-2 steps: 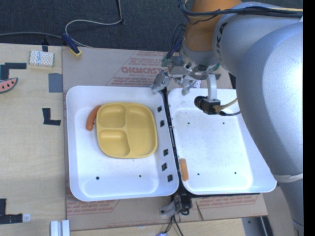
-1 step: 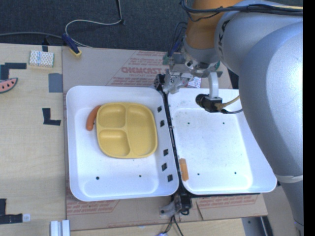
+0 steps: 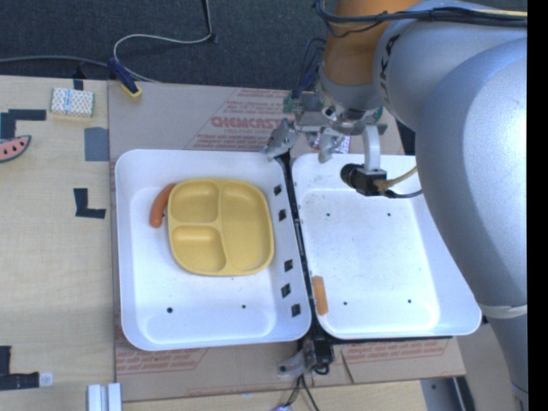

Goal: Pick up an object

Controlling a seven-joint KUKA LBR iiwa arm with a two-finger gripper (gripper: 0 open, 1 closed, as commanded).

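Here is the bench (image 3: 51, 255) from above, pale wood on the left, with a sheet of brown cardboard (image 3: 231, 118) under two shallow white bins. The left bin (image 3: 145, 315) carries a yellow divided plate (image 3: 220, 227) with three compartments, sitting flat toward the bin's upper half. Tucked against the plate's left edge is an orange sausage-shaped piece (image 3: 157, 205), lying lengthwise and touching or just beside the plate rim. Over in the right bin (image 3: 428, 306), a small orange piece (image 3: 319, 294) lies hard against the left wall near the front corner, well apart from everything else.

The arm comes in big from the right, grey casing filling that side, the orange band (image 3: 364, 24) high at the top. The gripper (image 3: 304, 141) hangs above the far end of the divider where the two bins meet, its fingers (image 3: 278, 144) pointing down and spread a little, with nothing between them. A black fitting (image 3: 364, 178) with a cable dangles just right of it, over the right bin's back portion.

Out on the bare bench: a watermelon-slice shape (image 3: 13, 148) at the far left, a small patterned sponge block (image 3: 72, 102) near the top, black tape marks (image 3: 86, 204) scattered about. A thin cable (image 3: 163, 45) loops across the dark floor beyond
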